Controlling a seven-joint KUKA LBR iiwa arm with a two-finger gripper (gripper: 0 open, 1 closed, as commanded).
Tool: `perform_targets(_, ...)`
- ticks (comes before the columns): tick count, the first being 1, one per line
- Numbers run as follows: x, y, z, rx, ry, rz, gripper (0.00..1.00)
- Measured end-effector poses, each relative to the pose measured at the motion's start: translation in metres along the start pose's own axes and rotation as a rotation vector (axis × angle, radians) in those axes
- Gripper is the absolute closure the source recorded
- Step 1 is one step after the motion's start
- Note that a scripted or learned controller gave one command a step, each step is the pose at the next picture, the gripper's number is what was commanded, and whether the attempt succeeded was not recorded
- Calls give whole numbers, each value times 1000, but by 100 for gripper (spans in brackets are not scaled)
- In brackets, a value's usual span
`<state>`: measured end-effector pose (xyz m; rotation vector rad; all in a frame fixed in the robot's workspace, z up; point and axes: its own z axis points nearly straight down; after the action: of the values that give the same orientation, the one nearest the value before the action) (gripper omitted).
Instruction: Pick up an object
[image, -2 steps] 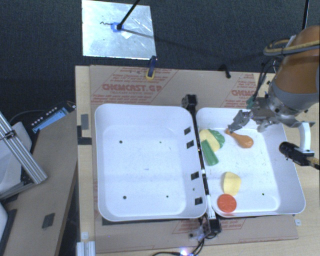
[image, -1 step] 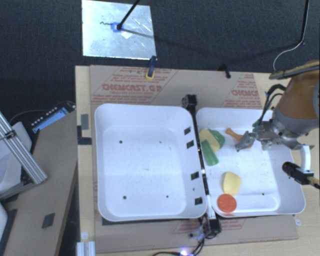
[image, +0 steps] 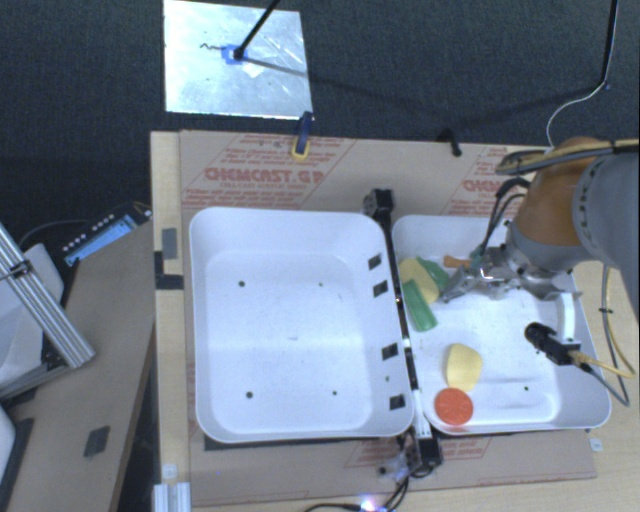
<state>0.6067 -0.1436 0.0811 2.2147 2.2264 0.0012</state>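
The end effector (image: 462, 286) is seen low inside the right bin (image: 588, 402), in its upper middle part. How far it is opened cannot be told, and nothing is seen held in it. It is placed just beside a cluster of 3 things against the bin's left wall: a yellow piece (image: 416, 280), a green stick (image: 420, 306) lying below it, and a second green piece (image: 436, 271) nearest the end effector. Whether any of them is touched cannot be told.

Lower in the same bin, a yellow lump (image: 462, 365) is found well apart from the end effector, and an orange disc (image: 454, 406) is set just below it, in the bin's lower left corner. Bare white floor is seen across the lower right part of this bin, out to its right rim.

The left bin (image: 290, 330) is joined to the right one along a row of black clips (image: 386, 290). Both bins are carried on the tabletop (image: 260, 176), which is covered with printed brown board.
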Motion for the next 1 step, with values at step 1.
perform_targets(1,-25,50,-5,-6,-2,1,0)
